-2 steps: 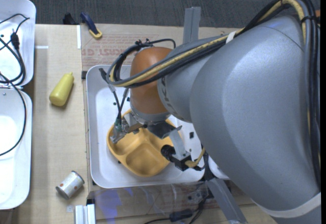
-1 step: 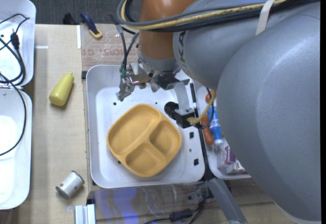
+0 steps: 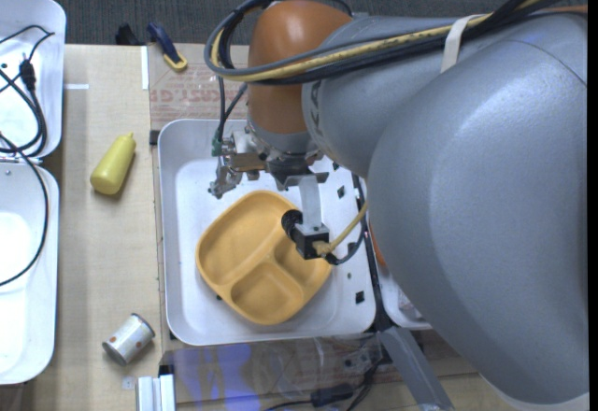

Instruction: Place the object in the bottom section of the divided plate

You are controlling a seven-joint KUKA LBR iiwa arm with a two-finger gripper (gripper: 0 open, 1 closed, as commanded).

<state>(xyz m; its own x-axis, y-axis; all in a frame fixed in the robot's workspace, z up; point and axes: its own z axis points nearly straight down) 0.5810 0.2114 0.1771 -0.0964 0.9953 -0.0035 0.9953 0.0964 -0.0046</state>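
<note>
Sitting in white bin [image 3: 179,213], yellow divided plate [image 3: 245,250], red bench lettering [image 3: 187,95] unreadable

Grey arm [image 3: 467,176] reaching in, wrist [image 3: 280,120] pointing down

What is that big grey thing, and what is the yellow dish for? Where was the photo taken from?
The big grey thing is a robot arm, with an orange band near its wrist. At its end is a gripper, its hand for picking things up. The photo comes from one camera fixed above the bench, looking down. The gripper hangs over a white bin, close to the edge of a yellow plate with dividers that lies in it. The robot's job is to put an object in one section of that plate. On the bench beside the bin lie a yellow squeeze bottle and a small silver can. I cannot tell whether the gripper holds anything.
</note>
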